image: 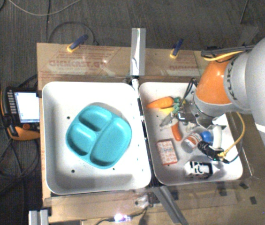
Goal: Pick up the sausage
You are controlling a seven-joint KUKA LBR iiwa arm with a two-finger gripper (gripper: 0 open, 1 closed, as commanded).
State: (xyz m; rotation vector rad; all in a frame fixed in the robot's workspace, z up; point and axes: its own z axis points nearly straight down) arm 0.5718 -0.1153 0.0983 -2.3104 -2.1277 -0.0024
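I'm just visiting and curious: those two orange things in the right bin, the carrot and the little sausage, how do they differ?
The carrot is longer and tapered, with a green top; the sausage is short and stubby. The carrot lies nearly crosswise near the bin's far edge; the sausage lies almost lengthwise, nearer the middle. The carrot sits apart from the gripper, while the sausage lies just beneath it. Both are orange and rest in the right bin.

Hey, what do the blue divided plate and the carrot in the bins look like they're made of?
The blue divided plate looks like moulded plastic, matte: uniform turquoise, soft rounded compartments, hardly any glare. The carrot is probably plastic toy food: even orange colour, smooth skin with a slight sheen, though it's too small to be sure.
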